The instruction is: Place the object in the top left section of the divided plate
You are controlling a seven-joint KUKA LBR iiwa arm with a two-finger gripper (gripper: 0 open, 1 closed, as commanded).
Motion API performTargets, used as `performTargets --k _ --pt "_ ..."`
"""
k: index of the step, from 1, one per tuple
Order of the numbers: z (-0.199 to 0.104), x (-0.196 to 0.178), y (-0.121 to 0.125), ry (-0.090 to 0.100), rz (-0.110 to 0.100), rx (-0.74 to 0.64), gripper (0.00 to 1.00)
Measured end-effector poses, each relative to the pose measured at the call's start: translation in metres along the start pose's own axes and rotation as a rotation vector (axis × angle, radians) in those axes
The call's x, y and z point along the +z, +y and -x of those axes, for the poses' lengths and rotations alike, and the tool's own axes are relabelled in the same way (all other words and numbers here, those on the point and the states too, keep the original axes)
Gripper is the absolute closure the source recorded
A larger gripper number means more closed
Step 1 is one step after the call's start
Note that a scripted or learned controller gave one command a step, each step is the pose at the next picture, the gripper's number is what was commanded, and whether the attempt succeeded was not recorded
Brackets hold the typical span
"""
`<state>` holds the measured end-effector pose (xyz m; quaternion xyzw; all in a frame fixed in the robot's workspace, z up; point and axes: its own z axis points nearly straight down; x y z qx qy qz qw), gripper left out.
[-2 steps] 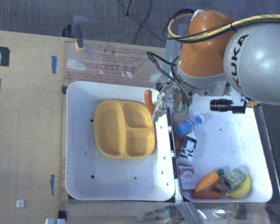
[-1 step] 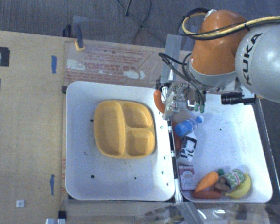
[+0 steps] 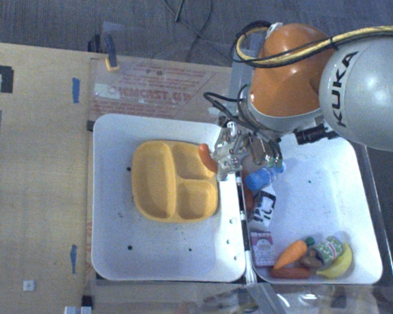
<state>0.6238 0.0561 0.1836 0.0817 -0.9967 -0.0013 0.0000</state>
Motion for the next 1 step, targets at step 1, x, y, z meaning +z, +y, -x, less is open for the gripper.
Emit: performTargets --k 1 --pt "-0.0182 0.0002 0.0059 0.0 0.0 -0.181 1.0"
